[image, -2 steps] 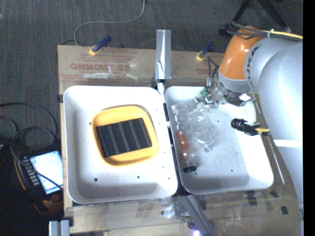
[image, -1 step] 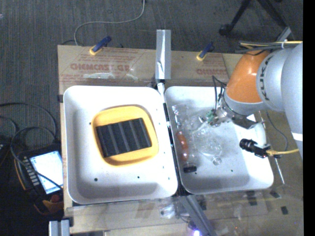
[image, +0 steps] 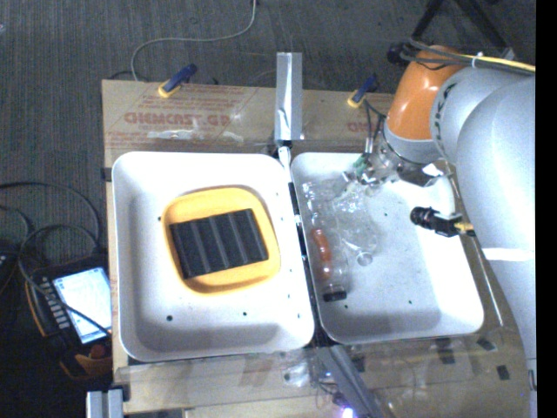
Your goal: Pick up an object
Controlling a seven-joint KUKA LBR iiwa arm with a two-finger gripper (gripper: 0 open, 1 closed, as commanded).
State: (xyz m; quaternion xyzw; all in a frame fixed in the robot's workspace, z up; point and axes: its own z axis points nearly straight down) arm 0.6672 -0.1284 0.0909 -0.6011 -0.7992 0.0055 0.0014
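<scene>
Grey arm (image: 496, 190) looms over the right bin (image: 435, 316), its gripper (image: 372, 168) reaching the far-left corner beside a clear plastic bottle (image: 335, 233) lying along the wall, likely the pick target. Whether it is gripped cannot be told. Left bin (image: 139, 190) holds a yellow tray (image: 222, 238).

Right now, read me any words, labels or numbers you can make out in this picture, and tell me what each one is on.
Red print along the top of the cardboard sheet under the bins: too blurred to read with confidence.
Lit screen of the handheld device on the floor beside the left bin: too small to read.
Clear plastic bottle in the right bin: no legible label.
Yellow tray: no text.
</scene>
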